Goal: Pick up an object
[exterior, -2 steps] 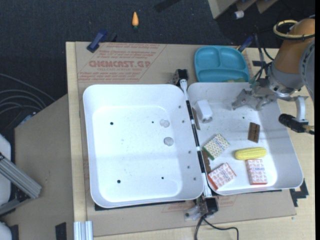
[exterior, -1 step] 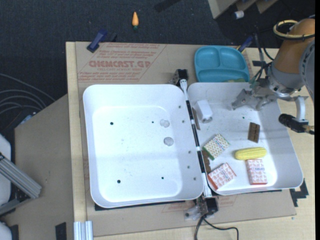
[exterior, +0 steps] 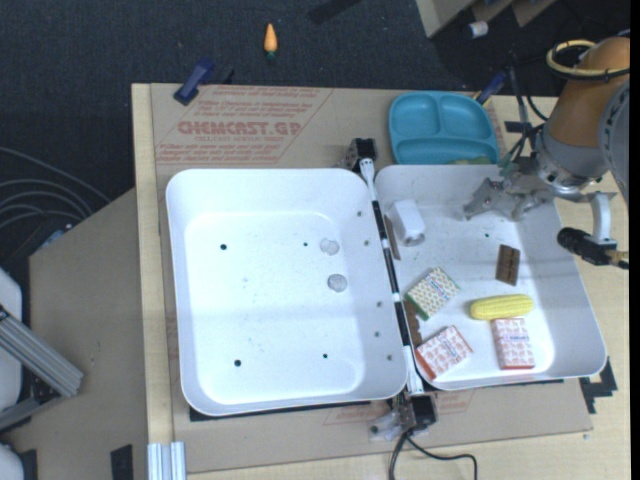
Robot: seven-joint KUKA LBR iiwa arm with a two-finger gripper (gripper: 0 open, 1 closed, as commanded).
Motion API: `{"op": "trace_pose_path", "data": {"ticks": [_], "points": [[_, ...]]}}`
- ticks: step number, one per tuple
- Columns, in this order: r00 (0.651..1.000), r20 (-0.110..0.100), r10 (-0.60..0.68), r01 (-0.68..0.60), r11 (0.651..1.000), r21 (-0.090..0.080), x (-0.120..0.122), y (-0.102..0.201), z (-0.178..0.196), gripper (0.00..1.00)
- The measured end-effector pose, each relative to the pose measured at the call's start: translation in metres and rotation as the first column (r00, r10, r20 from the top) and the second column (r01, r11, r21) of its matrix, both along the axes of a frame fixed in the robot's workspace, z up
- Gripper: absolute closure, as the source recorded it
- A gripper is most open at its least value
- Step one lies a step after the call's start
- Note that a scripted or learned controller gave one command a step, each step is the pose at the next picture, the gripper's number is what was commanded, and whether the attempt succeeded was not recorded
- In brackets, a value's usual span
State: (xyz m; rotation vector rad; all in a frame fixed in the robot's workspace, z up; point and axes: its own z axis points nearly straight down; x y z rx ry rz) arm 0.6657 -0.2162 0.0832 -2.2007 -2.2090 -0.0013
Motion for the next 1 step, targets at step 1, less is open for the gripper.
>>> {"op": "trace_pose_path", "data": {"ticks": [1], "points": [[1.000, 0.000, 0.000, 0.000, 1.000, 0.000, 0.0000, 0.0000, 0.0000, 0.00]]}}
